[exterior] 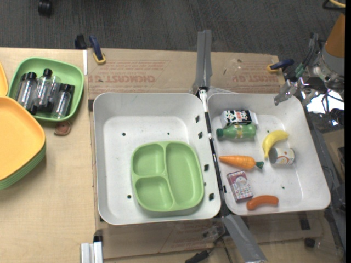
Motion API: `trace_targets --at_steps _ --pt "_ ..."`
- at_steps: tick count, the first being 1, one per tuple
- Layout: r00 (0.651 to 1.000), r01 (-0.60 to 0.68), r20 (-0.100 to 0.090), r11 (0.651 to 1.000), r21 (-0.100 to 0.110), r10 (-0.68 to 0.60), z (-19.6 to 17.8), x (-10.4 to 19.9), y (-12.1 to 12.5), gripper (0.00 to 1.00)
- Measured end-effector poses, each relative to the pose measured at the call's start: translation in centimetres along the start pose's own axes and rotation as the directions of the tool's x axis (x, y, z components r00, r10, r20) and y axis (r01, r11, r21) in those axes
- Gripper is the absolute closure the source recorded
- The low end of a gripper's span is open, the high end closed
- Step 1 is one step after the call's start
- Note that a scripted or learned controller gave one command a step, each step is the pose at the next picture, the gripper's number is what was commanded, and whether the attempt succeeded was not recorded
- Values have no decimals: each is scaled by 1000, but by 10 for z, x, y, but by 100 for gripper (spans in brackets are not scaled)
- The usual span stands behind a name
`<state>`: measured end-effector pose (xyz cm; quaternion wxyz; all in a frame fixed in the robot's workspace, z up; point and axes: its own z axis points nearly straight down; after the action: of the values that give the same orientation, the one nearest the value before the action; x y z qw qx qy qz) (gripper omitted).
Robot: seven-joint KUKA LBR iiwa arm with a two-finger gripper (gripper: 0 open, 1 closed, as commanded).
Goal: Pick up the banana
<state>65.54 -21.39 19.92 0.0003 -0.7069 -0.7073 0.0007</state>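
Observation:
The yellow banana [272, 140] lies in the right bin [312, 186], right of centre, its curve arching over a small white cup [283, 156] that touches it. My gripper [286, 92] hangs over the bin's far right corner, well behind the banana and apart from it. It holds nothing that I can see. The grey arm [330, 53] comes in from the upper right.
The right bin also holds a black-and-white carton [237, 116], a green bottle [237, 131], a carrot [238, 161], a pink box [239, 185] and an orange sausage [262, 202]. A green divided plate [167, 175] lies in the left bin [109, 147]. A green tray of bottles [46, 89] and yellow plates [16, 141] sit far left.

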Motion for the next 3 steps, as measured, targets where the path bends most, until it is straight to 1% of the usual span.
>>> trace_targets --at_steps 1,2,3 --pt "966 260 -9 966 0 -260 109 -3 -69 0" --pt "977 211 -1 977 0 -211 108 17 -144 0" --pt "978 207 -1 978 0 -207 100 16 -144 100"
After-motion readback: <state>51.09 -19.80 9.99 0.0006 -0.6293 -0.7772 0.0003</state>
